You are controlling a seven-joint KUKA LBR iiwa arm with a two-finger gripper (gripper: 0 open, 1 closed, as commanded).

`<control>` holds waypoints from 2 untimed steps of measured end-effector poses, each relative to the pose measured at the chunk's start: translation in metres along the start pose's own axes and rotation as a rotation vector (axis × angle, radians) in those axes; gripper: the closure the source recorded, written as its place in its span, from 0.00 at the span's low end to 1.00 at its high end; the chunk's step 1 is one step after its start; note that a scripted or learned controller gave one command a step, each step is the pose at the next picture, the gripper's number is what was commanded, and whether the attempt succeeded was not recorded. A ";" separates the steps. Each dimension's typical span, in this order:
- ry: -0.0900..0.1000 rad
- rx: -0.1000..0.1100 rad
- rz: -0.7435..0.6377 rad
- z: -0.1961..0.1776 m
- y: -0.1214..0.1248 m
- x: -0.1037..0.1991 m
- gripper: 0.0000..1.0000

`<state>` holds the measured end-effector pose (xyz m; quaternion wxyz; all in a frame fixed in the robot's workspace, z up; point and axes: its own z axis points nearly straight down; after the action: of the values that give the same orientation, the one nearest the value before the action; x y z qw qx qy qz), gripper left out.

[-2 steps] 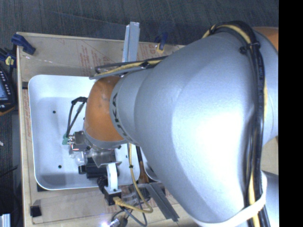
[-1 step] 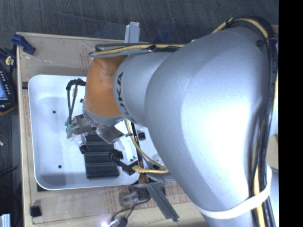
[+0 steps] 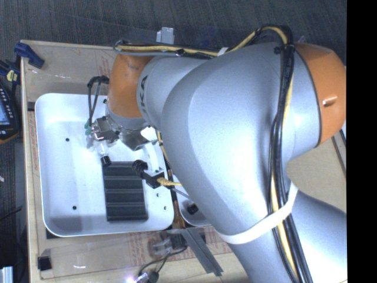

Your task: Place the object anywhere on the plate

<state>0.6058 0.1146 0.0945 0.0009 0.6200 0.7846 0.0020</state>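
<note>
— Where does the block (image 3: 125, 191) lie?
— Flat in the left bin (image 3: 59, 158), near its front edge, long axis front to back.
— And the claw (image 3: 100, 131)?
— Just beyond the block's far end; its grip state can't be told.

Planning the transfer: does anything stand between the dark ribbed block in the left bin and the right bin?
Only the bins' adjoining rims lie between. The arm covers most of the right bin, hiding its contents.

Bulky grey arm (image 3: 235, 134), orange bands, black and seemingly yellow cables.
</note>
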 end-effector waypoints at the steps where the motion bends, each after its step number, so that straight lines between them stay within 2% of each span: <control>1: 0.000 0.004 0.159 0.001 -0.034 0.053 1.00; 2: -0.001 0.002 0.056 0.001 -0.013 0.027 1.00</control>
<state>0.5868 0.1376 0.0933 0.0004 0.6417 0.7669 0.0008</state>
